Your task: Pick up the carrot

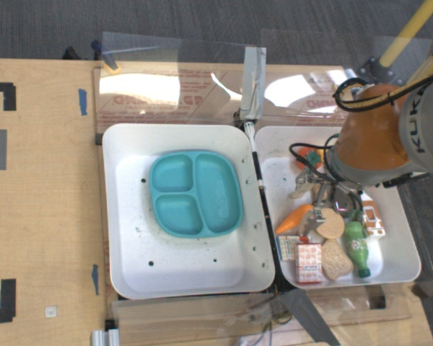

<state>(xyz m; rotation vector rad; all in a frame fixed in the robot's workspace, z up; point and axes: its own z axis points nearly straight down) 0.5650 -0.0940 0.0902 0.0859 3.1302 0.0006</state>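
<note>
The two white bins [123, 193] look like smooth, slightly glossy plastic. The teal divided plate [197, 193] is matt plastic. The desk [36, 215] at left looks like pale wood. The carrot [294, 218] looks smooth, orange plastic.

Just the one camera, fixed up above the bench [43, 193] and tilted down at a slant. It sat far enough back to catch both bins, well out left of the gripper [319, 209], which came in from the right.
</note>
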